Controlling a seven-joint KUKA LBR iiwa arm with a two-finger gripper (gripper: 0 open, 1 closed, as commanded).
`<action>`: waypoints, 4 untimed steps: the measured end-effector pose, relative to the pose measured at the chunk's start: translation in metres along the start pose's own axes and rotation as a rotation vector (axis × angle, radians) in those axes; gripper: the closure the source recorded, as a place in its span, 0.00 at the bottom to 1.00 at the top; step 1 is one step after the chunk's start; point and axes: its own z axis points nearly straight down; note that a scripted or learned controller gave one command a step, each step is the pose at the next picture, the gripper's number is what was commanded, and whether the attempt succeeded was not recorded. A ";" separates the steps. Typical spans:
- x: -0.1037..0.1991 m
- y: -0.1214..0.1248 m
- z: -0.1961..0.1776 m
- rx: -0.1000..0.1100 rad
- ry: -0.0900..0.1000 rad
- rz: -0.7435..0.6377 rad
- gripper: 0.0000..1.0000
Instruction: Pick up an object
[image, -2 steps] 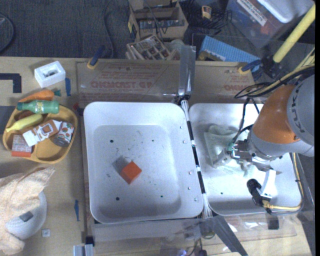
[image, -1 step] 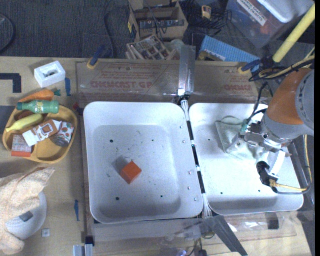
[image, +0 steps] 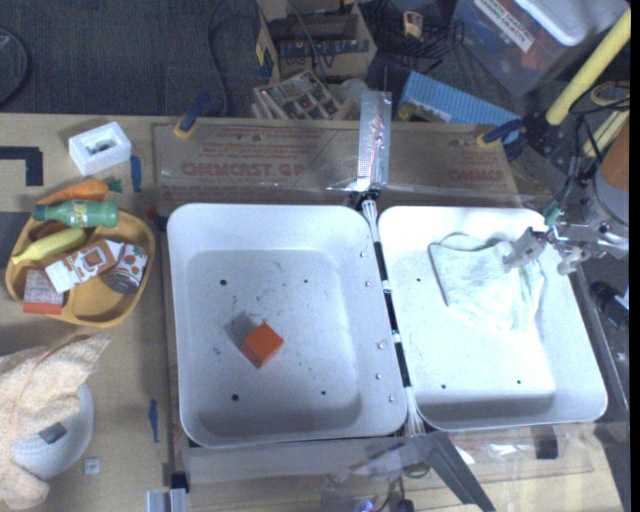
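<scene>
Cloth (image: 478, 285), white and crumpled, is lying in the back half of the right bin (image: 500, 400), and it is looking like the likeliest target as the gripper (image: 545, 255) is hanging over its right-hand edge. The fingers are standing apart, with nothing visibly caught between them, so nothing is being held at this moment.

The arm (image: 620, 170) is reaching in from the right, which probably explains the choice: the cloth is sitting near that side, while the other candidate, a small orange block (image: 264, 344), is resting well apart in the middle of the left bin (image: 200, 300). The cloth is spreading out limp and flat against the floor, so a pinch at a raised fold or an edge is seeming the more workable grip, and the gripper is lining up over just such an edge.

Much is staying uncertain. White cloth on a white bin is blurring the outline, and where its far edge is ending is hard to make out. Whether the nearer finger is touching the fabric or hovering just above it cannot be told from this slanting view. The arm is running off the frame's right side, so most of it is cut off. A dark patch beside the block is reading as shadow or a second face, and I cannot tell which.
</scene>
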 end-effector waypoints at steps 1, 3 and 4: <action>0.069 0.065 0.083 0.001 0.000 0.121 0.00; 0.058 0.077 0.102 -0.006 -0.003 -0.004 0.00; -0.005 0.079 0.080 0.000 0.003 -0.028 0.00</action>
